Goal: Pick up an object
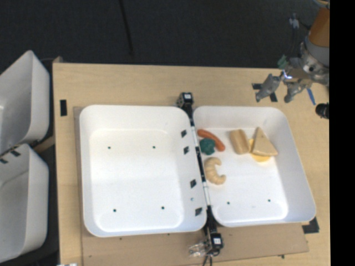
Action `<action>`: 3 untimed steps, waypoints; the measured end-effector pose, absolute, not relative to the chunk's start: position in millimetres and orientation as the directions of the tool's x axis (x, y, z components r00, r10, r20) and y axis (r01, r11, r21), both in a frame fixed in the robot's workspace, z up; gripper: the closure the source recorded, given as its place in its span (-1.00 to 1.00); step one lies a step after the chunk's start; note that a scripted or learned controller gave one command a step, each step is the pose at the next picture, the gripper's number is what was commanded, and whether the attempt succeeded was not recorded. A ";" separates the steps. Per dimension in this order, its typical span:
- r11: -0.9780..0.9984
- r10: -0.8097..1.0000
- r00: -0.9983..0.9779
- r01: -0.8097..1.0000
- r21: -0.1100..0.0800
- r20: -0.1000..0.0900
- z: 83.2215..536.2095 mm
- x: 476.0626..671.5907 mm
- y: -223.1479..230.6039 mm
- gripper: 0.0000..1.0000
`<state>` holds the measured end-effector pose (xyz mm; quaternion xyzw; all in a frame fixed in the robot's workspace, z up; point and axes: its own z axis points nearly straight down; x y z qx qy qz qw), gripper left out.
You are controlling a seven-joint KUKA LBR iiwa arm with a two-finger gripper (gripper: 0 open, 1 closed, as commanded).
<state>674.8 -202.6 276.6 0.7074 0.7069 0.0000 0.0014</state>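
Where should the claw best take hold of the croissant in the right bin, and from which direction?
Probably from above, across the thick middle of the croissant. It lies flat and alone on the bin floor, curved like a C that opens right, so the middle is its widest, steadiest part. The green piece just above it leaves little room there.

Two white bins (133, 226) are seen side by side on the bench (138, 82) (light wood); white containers (22, 98) are stood left.
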 end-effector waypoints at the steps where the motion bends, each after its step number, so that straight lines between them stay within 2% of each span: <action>1: 0.005 1.000 -0.005 1.000 -0.007 0.002 184.3 649.9 -139.3 -1.00; 2: 0.003 1.000 -0.003 1.000 0.002 0.000 111.4 636.9 -124.5 -1.00; 3: 0.000 1.000 0.000 1.000 0.009 -0.004 104.7 599.0 -144.0 -1.00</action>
